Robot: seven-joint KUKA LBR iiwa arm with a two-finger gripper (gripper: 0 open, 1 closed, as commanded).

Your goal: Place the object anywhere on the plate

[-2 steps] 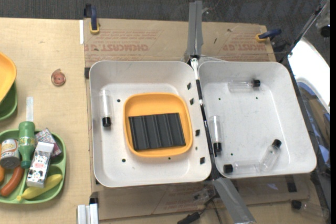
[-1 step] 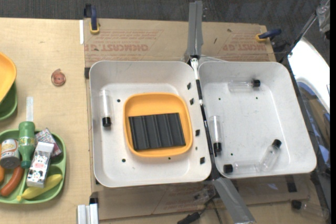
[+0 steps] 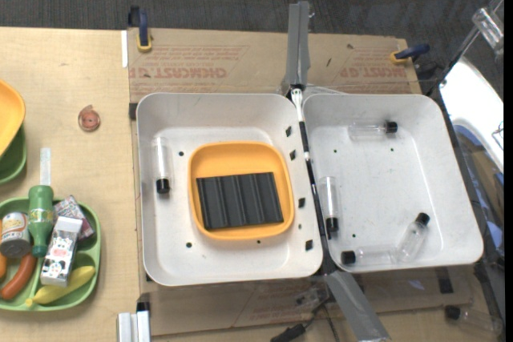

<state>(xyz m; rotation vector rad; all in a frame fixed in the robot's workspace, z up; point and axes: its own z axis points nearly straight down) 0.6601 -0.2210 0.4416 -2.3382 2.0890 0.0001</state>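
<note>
An orange square plate [image 3: 239,157] with rounded corners sits in the middle of the left white bin [image 3: 171,254]. A black ribbed rectangular object [image 3: 240,200] lies flat on the plate, towards its near side, with its grooves running front to back. It rests wholly inside the plate's rim.
The right bin [image 3: 377,188] holds clear tubes with black caps along its walls [image 3: 369,129], [image 3: 328,206], [image 3: 413,235]. Another tube [image 3: 161,166] lies at the left bin's left wall. A green tray of toy food [image 3: 48,252] stands at the front left, and a small pink item [image 3: 89,119] lies behind it.
</note>
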